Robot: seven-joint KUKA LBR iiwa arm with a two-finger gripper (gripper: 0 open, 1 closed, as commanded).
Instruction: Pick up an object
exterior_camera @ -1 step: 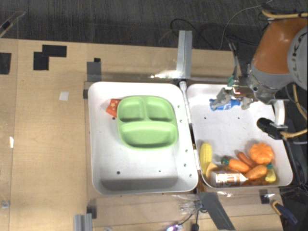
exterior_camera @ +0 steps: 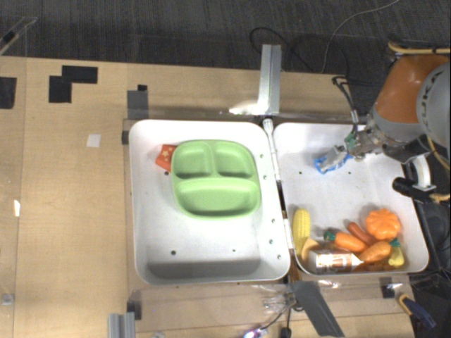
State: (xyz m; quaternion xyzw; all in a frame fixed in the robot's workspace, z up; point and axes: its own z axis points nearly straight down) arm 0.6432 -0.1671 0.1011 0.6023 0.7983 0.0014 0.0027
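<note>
Two white bins are seen side by side on the bench: left bin (exterior_camera: 144, 210) and right bin (exterior_camera: 303, 143). In the left bin, one green divided tray (exterior_camera: 214, 177) with three compartments is lying near the far end, and one red item (exterior_camera: 164, 158) is partly tucked under the tray's left far corner, touching it. In the right bin, one blue-and-white object (exterior_camera: 330, 161) is found near the far wall, well apart from the rest. The gripper (exterior_camera: 357, 145) is positioned at that object's right end, just beside or touching it; whether the object sits between the fingers cannot be told, and the finger state is not resolved at this size. Along the near wall of the right bin a cluster is packed: one yellow corn cob (exterior_camera: 301, 226), one small bottle with white label (exterior_camera: 335, 261), one orange pumpkin-like piece (exterior_camera: 383, 222), about three carrots (exterior_camera: 350, 242) touching each other, and one yellow bit (exterior_camera: 397, 257) at the right corner.
</note>
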